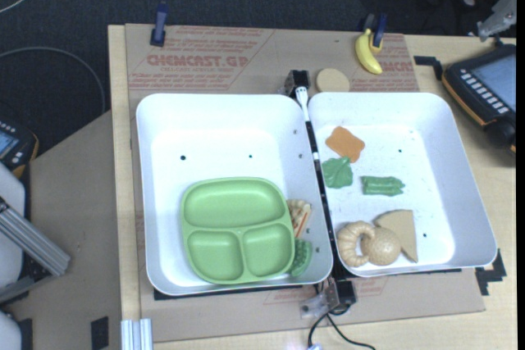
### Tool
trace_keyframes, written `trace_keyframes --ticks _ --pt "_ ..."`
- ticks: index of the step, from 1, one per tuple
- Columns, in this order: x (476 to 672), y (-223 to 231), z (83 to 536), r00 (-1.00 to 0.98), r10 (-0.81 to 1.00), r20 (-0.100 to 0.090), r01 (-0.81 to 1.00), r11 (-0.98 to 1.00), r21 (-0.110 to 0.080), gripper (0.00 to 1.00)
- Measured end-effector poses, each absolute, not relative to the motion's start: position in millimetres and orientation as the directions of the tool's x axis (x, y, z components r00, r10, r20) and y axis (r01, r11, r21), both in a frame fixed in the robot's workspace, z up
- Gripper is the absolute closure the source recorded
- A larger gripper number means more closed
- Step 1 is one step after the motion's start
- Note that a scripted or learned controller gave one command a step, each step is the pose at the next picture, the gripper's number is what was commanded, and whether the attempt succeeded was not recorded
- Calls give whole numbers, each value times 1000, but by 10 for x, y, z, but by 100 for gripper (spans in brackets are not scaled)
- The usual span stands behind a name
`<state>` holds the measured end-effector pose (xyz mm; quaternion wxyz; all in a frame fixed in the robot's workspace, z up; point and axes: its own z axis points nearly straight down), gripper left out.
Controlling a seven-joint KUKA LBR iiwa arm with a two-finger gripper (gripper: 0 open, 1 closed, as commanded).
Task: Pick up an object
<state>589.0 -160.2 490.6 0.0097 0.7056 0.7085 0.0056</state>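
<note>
The right bin [426, 119] holds several small toy foods. An orange piece [344, 143] lies near its left wall, with a green leafy piece [336, 173] just below it and a green pod-like piece [382, 186] to the right. At the bin's front lie a tan pretzel-shaped roll [361, 243] and a tan bread wedge [402, 230], touching each other. In the left bin [213, 127] sits a green divided plate [238, 229]. Tan sticks [299, 215] and a small green piece [301, 256] are wedged between the plate and the bin's right wall.
Behind the bins on the cardboard sheet lie a yellow banana [368, 53] and a round tan disc [332, 80]. Blue clamps [159, 25] grip the sheet's back edge. A black and orange handset [484, 86] rests at the right, with a grey metal part [500, 12] above it.
</note>
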Motion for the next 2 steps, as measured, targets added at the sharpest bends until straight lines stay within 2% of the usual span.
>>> trace_keyframes --ticks 1,2 --pt "5894 -1614 4904 -1 1000 -5 1000 1 7 100" --pt "5261 -1937 4437 5 1000 1 1000 -5 -5 100"
